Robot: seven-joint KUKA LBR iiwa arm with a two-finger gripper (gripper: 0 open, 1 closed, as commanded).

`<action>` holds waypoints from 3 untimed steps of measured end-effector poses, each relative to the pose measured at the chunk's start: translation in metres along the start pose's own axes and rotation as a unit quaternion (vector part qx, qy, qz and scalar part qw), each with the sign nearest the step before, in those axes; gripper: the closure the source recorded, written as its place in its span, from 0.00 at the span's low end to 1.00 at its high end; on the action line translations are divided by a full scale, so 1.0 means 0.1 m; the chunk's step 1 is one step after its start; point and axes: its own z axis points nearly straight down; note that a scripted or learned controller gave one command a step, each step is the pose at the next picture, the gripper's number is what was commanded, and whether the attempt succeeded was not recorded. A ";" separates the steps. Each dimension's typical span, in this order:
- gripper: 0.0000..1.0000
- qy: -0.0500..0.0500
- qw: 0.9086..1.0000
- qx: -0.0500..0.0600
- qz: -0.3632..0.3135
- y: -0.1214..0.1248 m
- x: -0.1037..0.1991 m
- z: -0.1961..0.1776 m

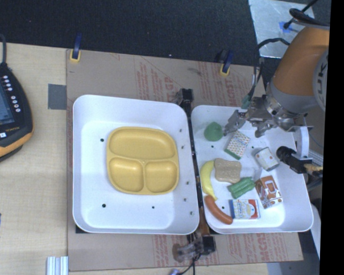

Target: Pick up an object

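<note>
**Gripper over the far end of the right bin, nothing picked yet**

In the right shallow white bin (293, 222), your grey two-finger gripper (247, 124) hung over the far end with its fingers spread apart and nothing between them. Just below it lay the small patterned white card packet (237, 145), with the round green toy vegetable (213, 131) close on its left. Those two looked like the nearest candidates.

The rest sat nearer the camera in a tight cluster: tan bread-slice toy (227, 170), yellow banana toy (207, 178), green pepper-like toy (240, 187), red-orange sausage toy (219, 211), blue-and-white carton (245, 209), red printed box (269, 191), and a small white block (265, 158). Several of them touched each other.

The left white bin (89, 213) held a yellow three-compartment plastic tray (142, 160), well apart from the gripper.

My read for a clean grasp: you needed to centre on one item, not the gap between packet and green toy. The flat packet looked hard to pinch from above; the rounder green toy likely offered better purchase. You should have dropped straight down, kept clear of the bin wall, and closed only once the fingers straddled it.
</note>
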 end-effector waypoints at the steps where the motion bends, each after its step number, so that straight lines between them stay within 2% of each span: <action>1: 0.00 0.000 1.000 0.002 0.000 -0.35 -0.23 0.99; 2: 1.00 -0.001 1.000 0.001 -0.002 -0.34 -0.24 0.88; 3: 0.00 -0.001 1.000 0.001 -0.002 -0.34 -0.24 0.88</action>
